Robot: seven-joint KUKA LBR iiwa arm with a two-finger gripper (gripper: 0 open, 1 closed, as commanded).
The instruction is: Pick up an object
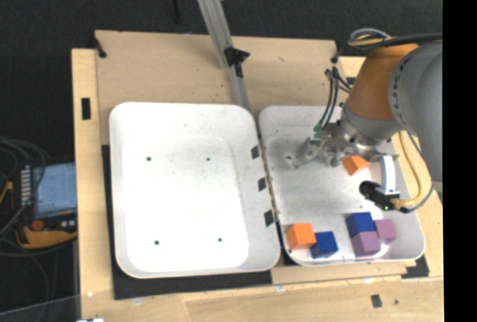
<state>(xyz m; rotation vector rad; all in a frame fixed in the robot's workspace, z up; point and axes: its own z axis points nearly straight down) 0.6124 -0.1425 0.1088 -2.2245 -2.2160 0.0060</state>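
Along the near wall of the right bin (417,242) an orange block (301,235), two blue blocks (325,244) and two purple blocks (366,242) are gathered. No writing can be read. Farther back, the gripper (309,153) is seen with another orange block (355,163) just right of it; its opening cannot be told.

Wooden bench (149,67) — two white bins (186,186) side by side.
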